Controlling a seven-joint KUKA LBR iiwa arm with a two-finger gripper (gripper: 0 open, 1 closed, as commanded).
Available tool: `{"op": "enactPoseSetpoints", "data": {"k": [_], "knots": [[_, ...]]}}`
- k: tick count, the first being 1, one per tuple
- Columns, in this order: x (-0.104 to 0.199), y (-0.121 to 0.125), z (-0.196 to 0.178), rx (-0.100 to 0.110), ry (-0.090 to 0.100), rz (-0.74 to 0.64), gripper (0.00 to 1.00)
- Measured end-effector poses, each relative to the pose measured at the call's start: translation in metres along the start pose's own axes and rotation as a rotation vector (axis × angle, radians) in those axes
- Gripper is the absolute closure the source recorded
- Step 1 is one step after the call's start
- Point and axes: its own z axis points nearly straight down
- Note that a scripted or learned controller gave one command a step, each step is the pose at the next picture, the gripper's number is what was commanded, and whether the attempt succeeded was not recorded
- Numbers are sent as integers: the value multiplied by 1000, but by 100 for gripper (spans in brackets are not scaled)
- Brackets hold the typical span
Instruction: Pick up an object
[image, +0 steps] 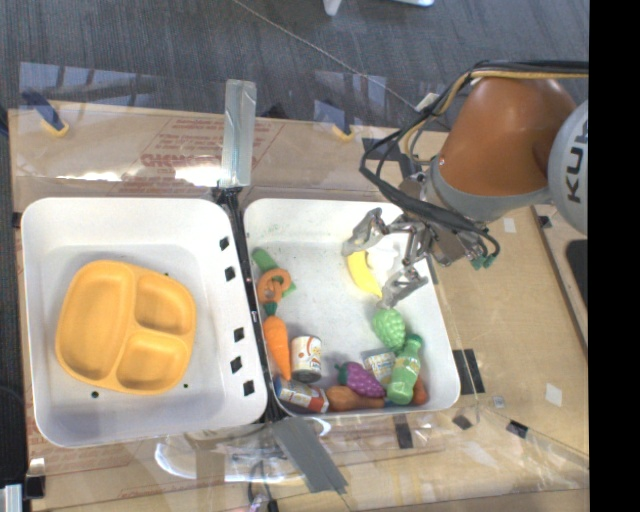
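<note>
My gripper (383, 262) hangs over the right bin (330, 225), its two fingers spread apart and open. Between and just below the fingers lies a yellow banana (362, 273), resting on the bin floor with neither finger closed on it. A green bunch of grapes (390, 326) lies just below the lower finger. Further down are a green bottle (405, 371), a purple grape bunch (364, 379), a small can (306, 357), a carrot (277, 343) and an orange-and-green toy (272, 283).
The left bin (40, 240) holds a yellow divided plate (125, 327). A black divider with clips (240, 300) runs between the bins. Most toys crowd the right bin's lower edge. The arm's orange wrist (500, 135) looms over the upper right corner.
</note>
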Motion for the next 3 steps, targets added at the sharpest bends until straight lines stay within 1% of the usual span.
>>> {"op": "enactPoseSetpoints", "data": {"k": [1,2,3], "knots": [[29,-52,132,-10,11,40,0],[6,-63,156,0,-1,23,0],[4,-63,143,3,-6,19,100]]}}
